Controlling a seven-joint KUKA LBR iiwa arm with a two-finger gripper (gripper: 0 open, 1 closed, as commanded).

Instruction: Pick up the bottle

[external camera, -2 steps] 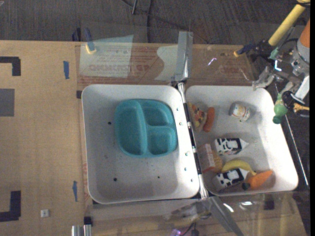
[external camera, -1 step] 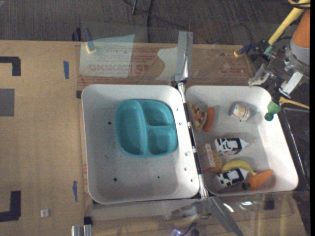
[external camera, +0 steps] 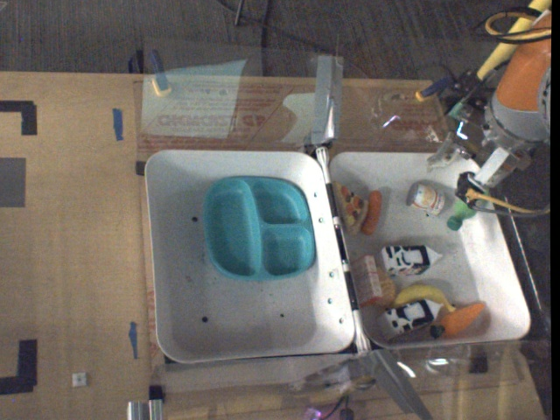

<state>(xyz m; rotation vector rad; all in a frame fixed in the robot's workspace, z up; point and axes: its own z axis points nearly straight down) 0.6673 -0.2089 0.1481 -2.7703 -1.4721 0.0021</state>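
Note:
A small pale bottle (external camera: pixel 426 198) with an orange label lies on its side in the upper part of the right bin (external camera: pixel 503 261). A small green thing (external camera: pixel 460 219) lies just right of it, partly hidden under the wrist, too covered to identify. My gripper (external camera: pixel 448 154) hangs over the bin's far edge, slightly above and to the right of the pale bottle, and nothing shows in its grasp. The arm with its orange band (external camera: pixel 528 70) reaches in from the upper right.
The right bin also holds a pizza slice (external camera: pixel 351 204), a sausage (external camera: pixel 372 213), two cow-patterned cartons (external camera: pixel 407 258) (external camera: pixel 409 318), a banana (external camera: pixel 423 295), a carrot (external camera: pixel 463 318) and a cracker (external camera: pixel 372 279). A teal divided plate (external camera: pixel 259 227) lies in the left bin (external camera: pixel 175 261).

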